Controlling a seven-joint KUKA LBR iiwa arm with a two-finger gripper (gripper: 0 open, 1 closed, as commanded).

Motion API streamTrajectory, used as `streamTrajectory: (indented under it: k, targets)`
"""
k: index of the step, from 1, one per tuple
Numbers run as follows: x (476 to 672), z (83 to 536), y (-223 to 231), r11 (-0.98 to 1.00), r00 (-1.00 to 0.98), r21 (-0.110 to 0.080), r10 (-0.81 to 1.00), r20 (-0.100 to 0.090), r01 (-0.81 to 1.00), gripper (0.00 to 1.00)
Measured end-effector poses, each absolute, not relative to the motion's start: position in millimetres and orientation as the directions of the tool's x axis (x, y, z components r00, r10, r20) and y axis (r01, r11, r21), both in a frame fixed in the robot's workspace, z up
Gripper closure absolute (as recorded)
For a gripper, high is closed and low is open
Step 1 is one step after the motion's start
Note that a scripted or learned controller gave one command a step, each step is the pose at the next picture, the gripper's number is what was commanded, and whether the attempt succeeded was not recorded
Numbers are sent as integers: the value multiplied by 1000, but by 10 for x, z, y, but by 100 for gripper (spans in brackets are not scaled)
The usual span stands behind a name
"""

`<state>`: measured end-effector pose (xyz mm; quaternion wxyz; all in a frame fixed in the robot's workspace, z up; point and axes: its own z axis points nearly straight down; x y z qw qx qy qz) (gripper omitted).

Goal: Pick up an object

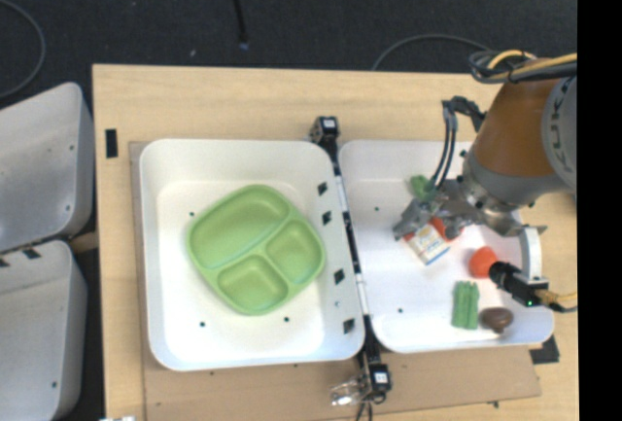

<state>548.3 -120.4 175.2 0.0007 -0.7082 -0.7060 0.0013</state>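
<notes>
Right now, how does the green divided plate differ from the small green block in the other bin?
The green divided plate is far larger than the green block. The plate is pale lime with three compartments; the block is darker green, narrow and ridged. The plate lies alone in the left bin; the block sits in the right bin beside a brown object. Both are green.

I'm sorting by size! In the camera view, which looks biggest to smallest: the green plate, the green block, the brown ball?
1. green plate, by far the biggest
2. green block
3. brown ball, a bit smaller than the block
</notes>
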Motion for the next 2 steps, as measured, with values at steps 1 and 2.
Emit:
streamTrajectory:
  k: [1,2]
  targets:
    - [5471,1328,-1209,-4,4,-4,1000,-1,1000,0]
    - [5486,1462,-1225,-11,11,3,1000,-2,1000,100]
